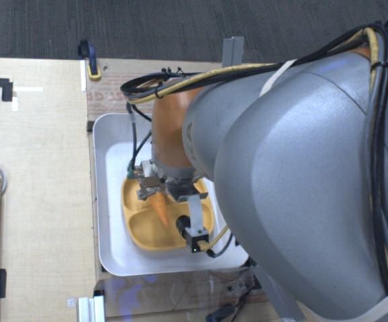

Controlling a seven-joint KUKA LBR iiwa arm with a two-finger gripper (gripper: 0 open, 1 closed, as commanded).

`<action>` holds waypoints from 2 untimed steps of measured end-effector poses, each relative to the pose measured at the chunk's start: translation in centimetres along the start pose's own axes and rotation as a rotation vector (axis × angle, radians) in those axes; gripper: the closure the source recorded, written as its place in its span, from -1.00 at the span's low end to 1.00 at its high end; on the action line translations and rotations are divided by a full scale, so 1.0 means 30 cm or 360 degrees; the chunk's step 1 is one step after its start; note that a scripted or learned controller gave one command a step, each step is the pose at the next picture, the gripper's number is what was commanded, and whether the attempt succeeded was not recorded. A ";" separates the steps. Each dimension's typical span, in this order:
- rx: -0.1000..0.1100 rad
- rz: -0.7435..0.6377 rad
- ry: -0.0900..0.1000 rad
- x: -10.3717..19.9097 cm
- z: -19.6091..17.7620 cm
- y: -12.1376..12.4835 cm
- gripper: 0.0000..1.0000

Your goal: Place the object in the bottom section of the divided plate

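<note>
Overhead, the grey arm reaches down over the yellow divided plastic plate in the shallow white bin; its jaws grip a tapered orange carrot-shaped object. No legible writing.

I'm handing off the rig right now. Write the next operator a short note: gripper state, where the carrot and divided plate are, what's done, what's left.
Gripper: low over the plate, with the arm covering much of the bin; whether it is gripping cannot be told from the camera view.
Carrot: orange, lying at a slant just under the gripper, near the plate's middle divider, tip toward the lower section.
Divided plate: yellow, sitting in the white bin.
Done: the carrot has been brought over the plate.
Left: confirm the carrot rests in the bottom section, release if held, and withdraw the arm.
</note>
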State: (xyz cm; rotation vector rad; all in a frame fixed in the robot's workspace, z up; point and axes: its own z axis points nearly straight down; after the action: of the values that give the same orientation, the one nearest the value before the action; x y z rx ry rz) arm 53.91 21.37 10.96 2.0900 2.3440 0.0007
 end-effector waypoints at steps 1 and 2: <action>-0.0057 -0.0055 0.0006 0.039 0.016 -0.034 1.00; -0.0042 -0.0060 0.0009 0.046 0.025 -0.044 -1.00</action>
State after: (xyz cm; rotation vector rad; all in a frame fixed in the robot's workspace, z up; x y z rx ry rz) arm 52.43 22.57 10.19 2.0363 2.3729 0.0370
